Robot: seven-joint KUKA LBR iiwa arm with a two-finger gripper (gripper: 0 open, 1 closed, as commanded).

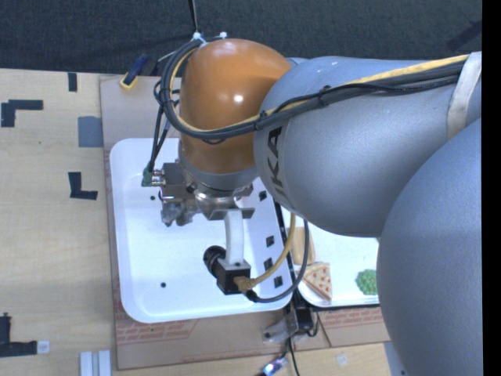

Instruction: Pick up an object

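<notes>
My gripper (178,211) hangs below the orange wrist band, low over the back part of the left white bin (133,249). Its grey body faces down and the wrist hides most of it. I see nothing held beneath it. In the right bin (344,251) a tan, pizza-slice-shaped piece (318,280) lies by the front left corner, and a small green object (366,280) sits just to its right. The arm hides the remainder of the right bin.
The big grey arm spans the right half of the view, above the right bin. Two tiny dark specks (163,284) mark the left bin's floor. The wooden bench (47,233) with black tape marks lies to the left.
</notes>
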